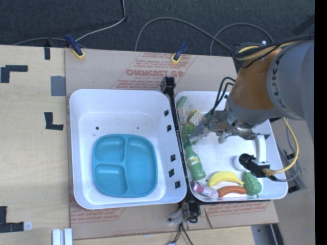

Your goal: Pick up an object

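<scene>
Hovering over the right bin [276, 137], the gripper [208, 124] sits low at the bin's left side, but whether it has hold of anything I cannot tell. Nearest it, just below and slightly left, lies the green bottle [193, 160], long axis running away from it toward the bin's near edge; the banana [226, 178] lies farther off, down and to the right.

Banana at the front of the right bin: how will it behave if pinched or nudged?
The banana looks smooth and glossy, probably a light plastic toy, so likely stiff and a bit slippery. Its curved shape suggests that it may pivot or rock when nudged. It lies against the orange sausage-like piece beside the green toy, so a push would probably shift those too.
</scene>
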You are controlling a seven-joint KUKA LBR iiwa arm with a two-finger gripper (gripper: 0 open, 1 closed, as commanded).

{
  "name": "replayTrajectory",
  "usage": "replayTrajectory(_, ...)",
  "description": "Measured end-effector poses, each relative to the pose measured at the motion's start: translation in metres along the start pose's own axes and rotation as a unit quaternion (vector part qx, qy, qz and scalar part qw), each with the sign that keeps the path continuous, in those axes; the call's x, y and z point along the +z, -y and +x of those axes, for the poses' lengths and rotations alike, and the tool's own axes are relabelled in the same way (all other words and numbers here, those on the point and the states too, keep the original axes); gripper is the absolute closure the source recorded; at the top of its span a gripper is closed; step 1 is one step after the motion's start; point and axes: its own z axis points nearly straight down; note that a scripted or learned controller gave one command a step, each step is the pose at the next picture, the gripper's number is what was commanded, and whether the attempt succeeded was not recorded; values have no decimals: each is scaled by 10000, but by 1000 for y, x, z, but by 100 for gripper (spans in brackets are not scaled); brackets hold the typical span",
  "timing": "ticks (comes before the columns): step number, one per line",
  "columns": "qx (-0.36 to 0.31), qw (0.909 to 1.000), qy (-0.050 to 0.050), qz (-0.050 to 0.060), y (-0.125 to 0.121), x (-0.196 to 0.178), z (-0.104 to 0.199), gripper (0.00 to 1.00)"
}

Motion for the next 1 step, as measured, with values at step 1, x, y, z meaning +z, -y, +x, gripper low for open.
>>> replayTrajectory(1,7,10000,25,-41,-32,97,-43,0)
